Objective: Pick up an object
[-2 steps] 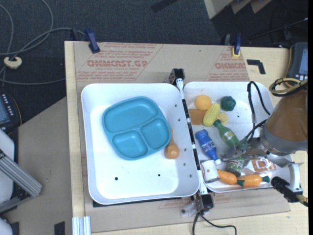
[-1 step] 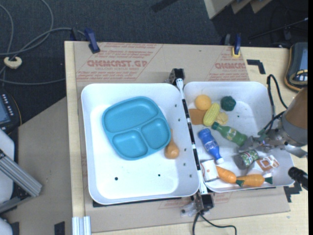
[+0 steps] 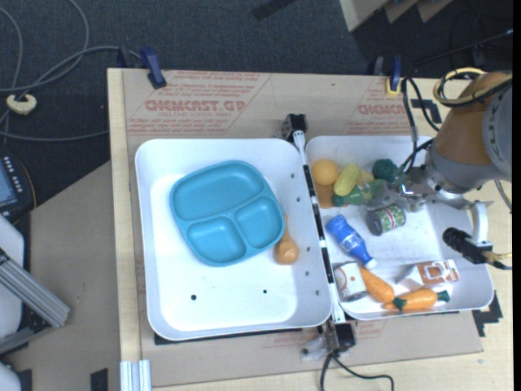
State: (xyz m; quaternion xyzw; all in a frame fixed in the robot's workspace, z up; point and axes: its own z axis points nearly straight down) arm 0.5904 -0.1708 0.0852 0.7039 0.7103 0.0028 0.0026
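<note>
My gripper point(image 3: 396, 195) reaches in from the right over the right bin point(image 3: 480, 243), low in its upper middle. Just below its tip lies a small dark can with a green label point(image 3: 387, 219), on its side; whether they touch is unclear. Left of the gripper lie a green toy point(image 3: 383, 169), a yellow corn cob point(image 3: 348, 180) and an orange ball point(image 3: 324, 172). Lower in the bin are a blue bottle point(image 3: 349, 239), a small white carton point(image 3: 350, 280), two carrots point(image 3: 376, 284) point(image 3: 419, 300) and a small box point(image 3: 436, 273).
The left bin point(image 3: 163, 300) holds a blue divided plate point(image 3: 226, 212) and a tan pear-like object point(image 3: 286, 251) near the divider. A black clamp point(image 3: 295, 125) sits at the top between the bins. Cables run along the bench's right side.
</note>
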